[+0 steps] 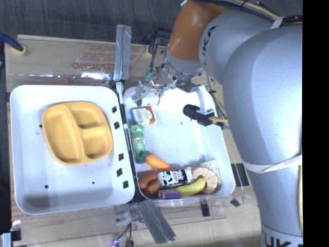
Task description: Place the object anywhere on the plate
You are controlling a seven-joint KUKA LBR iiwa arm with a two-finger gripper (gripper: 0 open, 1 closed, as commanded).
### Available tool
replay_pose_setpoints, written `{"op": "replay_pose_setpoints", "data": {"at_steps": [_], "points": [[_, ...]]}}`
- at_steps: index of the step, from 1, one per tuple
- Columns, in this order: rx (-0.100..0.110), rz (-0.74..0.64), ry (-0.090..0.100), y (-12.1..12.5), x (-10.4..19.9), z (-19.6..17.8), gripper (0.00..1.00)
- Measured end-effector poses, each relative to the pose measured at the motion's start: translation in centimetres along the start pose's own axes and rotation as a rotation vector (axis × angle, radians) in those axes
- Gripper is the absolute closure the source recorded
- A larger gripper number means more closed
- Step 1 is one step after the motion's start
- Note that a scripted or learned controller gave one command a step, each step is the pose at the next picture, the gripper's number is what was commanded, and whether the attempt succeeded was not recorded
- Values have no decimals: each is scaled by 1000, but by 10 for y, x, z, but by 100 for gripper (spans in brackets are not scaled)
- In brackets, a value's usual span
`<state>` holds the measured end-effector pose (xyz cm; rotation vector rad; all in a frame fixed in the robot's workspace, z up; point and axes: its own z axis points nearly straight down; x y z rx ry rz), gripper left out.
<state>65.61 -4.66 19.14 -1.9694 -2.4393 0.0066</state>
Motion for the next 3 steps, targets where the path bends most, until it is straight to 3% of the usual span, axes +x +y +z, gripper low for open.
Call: {"op": "replay_pose_setpoints", "data": {"at_steps": [1,2,3], "points": [[-6,147,-2,6,28,-23,100],[-3,12,-1,-26,-17,-51,100],[-2,-126,-2,-72,46,-31,100]]}}
